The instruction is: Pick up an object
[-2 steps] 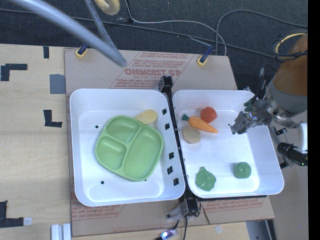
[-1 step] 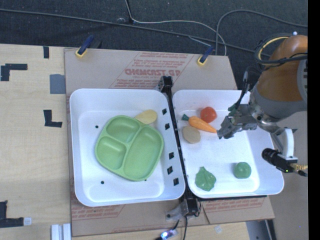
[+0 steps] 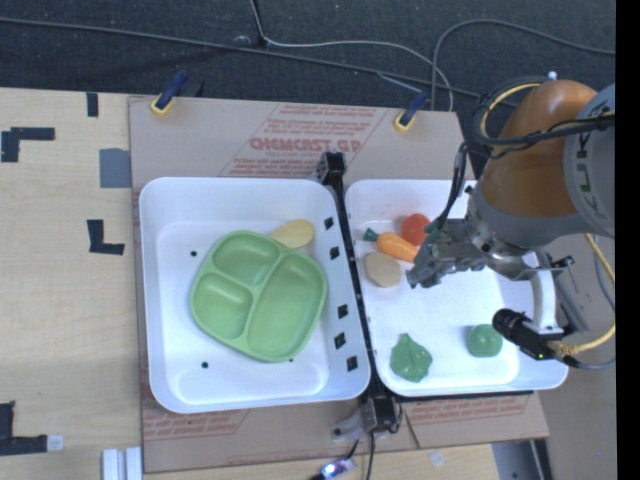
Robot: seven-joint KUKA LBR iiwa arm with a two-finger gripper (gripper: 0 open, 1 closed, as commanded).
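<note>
My gripper (image 3: 428, 264) hangs over the right bin (image 3: 440, 378), just right of a tan oval piece (image 3: 381, 270) and a toy carrot (image 3: 395, 247). A red tomato-like piece (image 3: 413, 225) lies behind the carrot, partly hidden by the gripper. Nothing shows between the fingers. Near the bin's front lie a green leafy piece (image 3: 410, 358) and a small green round piece (image 3: 484, 341).
The left bin (image 3: 160, 268) holds a green divided plate (image 3: 260, 295) with a pale yellow piece (image 3: 293, 233) at its back edge. A black divider (image 3: 345, 278) runs between the bins. The arm's body and cables cover the right bin's far right side.
</note>
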